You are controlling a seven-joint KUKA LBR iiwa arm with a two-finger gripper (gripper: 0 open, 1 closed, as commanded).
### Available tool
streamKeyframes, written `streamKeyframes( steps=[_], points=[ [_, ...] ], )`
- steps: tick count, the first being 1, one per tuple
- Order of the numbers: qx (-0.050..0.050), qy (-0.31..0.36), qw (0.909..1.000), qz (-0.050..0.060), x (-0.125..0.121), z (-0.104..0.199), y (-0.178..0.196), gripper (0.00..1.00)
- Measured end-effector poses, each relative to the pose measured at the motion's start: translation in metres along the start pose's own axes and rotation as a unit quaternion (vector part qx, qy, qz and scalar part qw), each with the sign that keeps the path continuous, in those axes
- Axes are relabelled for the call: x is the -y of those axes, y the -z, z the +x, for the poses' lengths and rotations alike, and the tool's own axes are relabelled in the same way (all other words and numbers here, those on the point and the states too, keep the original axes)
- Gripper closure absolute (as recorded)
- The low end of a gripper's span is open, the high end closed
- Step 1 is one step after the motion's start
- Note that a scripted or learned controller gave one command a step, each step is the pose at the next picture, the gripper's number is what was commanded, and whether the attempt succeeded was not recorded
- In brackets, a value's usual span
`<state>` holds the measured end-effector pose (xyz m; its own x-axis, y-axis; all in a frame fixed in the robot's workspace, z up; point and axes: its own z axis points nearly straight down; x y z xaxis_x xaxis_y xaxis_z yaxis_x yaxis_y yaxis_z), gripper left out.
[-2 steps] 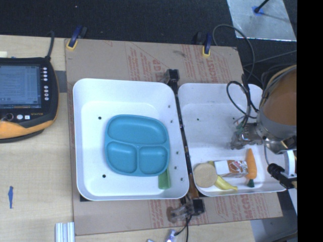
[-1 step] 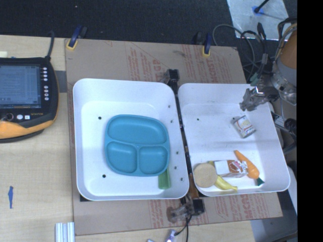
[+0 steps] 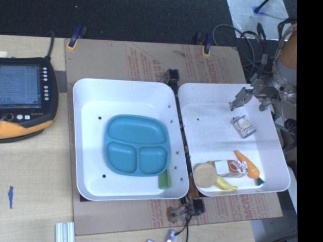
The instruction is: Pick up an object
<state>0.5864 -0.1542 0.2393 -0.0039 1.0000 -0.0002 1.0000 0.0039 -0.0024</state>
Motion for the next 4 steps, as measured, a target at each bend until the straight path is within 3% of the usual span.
streamKeyframes(
  steps=[1, 2, 3, 4],
  points=[
    [0.001, 0.000, 1.0000, 0.000, 0.063, -0.044, -0.034, 0.00],
    [0.000, 0.001, 1.0000, 0.001, 0.090, -0.037, -0.135, 0.00],
    [0.000, -0.001, 1.0000, 0.000, 0.031, -0.058, -0.148, 0.00],
    [0.000, 0.000, 1.0000, 0.000, -0.070, -0.058, -0.147, 0.00]
  ],
)
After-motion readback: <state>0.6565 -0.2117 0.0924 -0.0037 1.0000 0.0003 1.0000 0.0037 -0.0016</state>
